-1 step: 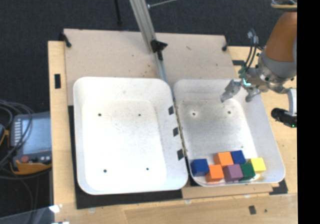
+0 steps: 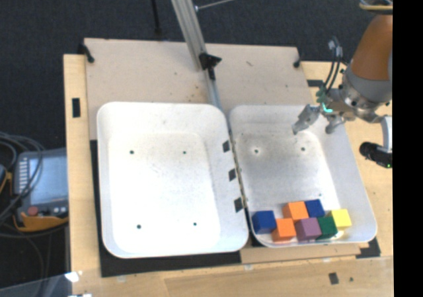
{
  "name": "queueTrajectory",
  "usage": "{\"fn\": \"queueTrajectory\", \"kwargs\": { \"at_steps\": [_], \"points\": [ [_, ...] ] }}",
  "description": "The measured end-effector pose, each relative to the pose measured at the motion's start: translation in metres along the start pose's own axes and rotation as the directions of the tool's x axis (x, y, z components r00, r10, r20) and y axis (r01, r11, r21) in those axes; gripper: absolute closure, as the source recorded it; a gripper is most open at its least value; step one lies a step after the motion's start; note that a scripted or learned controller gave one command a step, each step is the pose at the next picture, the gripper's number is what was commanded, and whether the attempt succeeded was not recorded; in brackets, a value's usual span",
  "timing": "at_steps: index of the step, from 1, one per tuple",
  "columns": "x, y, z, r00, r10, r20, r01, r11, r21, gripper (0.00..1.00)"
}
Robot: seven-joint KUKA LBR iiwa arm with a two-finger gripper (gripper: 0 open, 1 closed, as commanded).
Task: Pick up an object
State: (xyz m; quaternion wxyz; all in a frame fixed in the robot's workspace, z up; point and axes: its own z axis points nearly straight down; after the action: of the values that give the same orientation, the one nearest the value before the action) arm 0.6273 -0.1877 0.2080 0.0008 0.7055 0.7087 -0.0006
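Note:
Several coloured blocks lie bunched at the near edge of the right bin point(image 2: 277, 163): a blue block point(image 2: 264, 221), two orange blocks point(image 2: 296, 210) point(image 2: 285, 228), a second blue one point(image 2: 314, 208), a purple block point(image 2: 308, 228), a green block point(image 2: 327, 225) and a yellow block point(image 2: 341, 217). My gripper point(image 2: 318, 120) hangs over the bin's far right corner, well away from the blocks. Its two fingers are spread apart, open, with nothing between them.
The left bin point(image 2: 165, 176) sits beside the right one, with small clips along the shared rim. A slanted aluminium pole point(image 2: 188, 18) rises from the back of the bench. A pendant with cables point(image 2: 39, 186) lies off the bench at left.

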Motion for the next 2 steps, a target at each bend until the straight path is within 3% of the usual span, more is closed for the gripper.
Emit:
{"fn": "queueTrajectory", "kwargs": {
  "at_steps": [2],
  "points": [
    [-0.016,0.013,0.102,1.000,0.005,0.001,-0.005,1.000,0.003,0.00]
  ]
}}
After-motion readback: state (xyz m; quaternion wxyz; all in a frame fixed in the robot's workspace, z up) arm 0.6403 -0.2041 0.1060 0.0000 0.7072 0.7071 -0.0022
